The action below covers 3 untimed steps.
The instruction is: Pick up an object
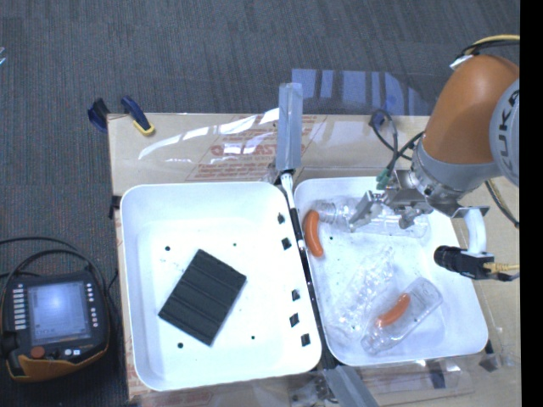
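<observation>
My gripper [383, 217] hangs over the back of the right bin [475, 299], open, its two fingers spread over a clear plastic bottle [338, 213] that lies along the bin's back wall. Whether the fingers touch the bottle is unclear. An orange sausage-shaped piece [314, 232] lies just left of that bottle, near the divider. A second clear bottle [416, 312] with an orange piece [393, 310] inside it rests at the bin's front. Crumpled clear plastic [366, 280] sits between them. A black ribbed pad [202, 296] lies in the left bin [144, 219].
A black cylinder [458, 259] sticks out from the arm over the right bin's right rim. An upright grey post [290, 130] stands behind the divider. A control pendant [53, 312] lies on the floor left of the bench.
</observation>
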Available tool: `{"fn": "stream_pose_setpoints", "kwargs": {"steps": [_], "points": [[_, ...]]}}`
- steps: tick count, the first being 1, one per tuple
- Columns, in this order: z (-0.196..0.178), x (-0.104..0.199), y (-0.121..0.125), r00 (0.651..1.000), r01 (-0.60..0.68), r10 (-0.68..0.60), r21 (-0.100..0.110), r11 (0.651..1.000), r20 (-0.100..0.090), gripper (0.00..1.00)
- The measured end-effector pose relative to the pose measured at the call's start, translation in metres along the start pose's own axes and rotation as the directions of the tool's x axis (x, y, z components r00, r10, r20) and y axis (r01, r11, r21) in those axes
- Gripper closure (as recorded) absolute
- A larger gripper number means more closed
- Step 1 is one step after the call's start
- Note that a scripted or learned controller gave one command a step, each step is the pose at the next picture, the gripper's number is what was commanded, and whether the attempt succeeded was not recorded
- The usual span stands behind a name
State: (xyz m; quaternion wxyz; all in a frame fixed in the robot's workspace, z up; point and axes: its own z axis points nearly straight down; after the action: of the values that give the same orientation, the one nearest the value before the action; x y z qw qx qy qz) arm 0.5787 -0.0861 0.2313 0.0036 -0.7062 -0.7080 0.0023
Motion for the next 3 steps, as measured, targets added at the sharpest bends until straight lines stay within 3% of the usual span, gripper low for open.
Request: {"fn": "stream_pose_setpoints", "kwargs": {"steps": [1, 2, 3], "points": [[0.089, -0.066, -0.03, 1.0, 0.019, -0.019, 0.0, 1.0, -0.001, 0.0], [0.113, -0.059, -0.007, 0.982, 0.191, -0.191, -0.003, 0.982, 0.0, 0.0], [0.135, -0.068, -0.063, 0.928, 0.372, -0.371, -0.051, 0.927, 0.022, 0.0]]}}
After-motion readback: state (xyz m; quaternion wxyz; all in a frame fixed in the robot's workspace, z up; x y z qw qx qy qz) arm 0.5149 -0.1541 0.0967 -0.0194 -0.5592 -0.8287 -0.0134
